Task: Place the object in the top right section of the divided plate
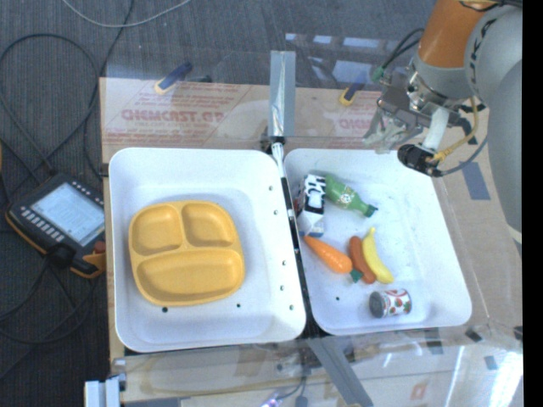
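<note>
A yellow divided plate (185,253) lies in the left bin (136,168). Its top right section (209,224) holds nothing. The right bin (441,253) carries a green bottle (348,197), a black-and-white carton (315,198), an orange carrot (328,255), a red sausage (360,259), a yellow banana (377,258) and a small can (390,303). My gripper (383,134) hangs over the far edge of the right bin, above and right of the green bottle. Its translucent fingers point down with a gap between them, and nothing is held.
A metal divider post (281,100) rises between the bins at the back. A teach pendant (59,219) and cables lie on the floor at the left. Cardboard with blue-and-yellow clamps (174,76) lines the back.
</note>
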`<state>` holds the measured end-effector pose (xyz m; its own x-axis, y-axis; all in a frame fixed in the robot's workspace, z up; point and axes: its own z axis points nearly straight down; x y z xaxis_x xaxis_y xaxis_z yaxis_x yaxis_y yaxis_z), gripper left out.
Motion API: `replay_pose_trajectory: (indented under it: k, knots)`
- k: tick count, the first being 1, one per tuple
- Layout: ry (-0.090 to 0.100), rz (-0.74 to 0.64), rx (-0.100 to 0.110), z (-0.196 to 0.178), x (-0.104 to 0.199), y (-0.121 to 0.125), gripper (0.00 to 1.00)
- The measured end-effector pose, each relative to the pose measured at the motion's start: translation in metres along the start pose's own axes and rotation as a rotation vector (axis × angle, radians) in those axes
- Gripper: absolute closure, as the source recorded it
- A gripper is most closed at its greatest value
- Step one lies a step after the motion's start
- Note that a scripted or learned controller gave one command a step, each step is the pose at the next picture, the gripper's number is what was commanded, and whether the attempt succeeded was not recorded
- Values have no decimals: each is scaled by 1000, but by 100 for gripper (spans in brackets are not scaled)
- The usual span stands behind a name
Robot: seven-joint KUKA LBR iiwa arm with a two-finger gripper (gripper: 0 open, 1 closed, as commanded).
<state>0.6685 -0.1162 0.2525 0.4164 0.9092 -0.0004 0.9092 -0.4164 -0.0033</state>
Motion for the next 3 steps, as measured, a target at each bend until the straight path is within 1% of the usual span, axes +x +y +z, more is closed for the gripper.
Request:
replay_pose_trajectory:
  k: [1, 2, 3]
  knots:
    - [0, 196, 0, 9, -26, 12, 100]
    - [0, -22, 1, 62, 16, -49, 100]
    - [-2, 259, 0, 130, -22, 10, 100]
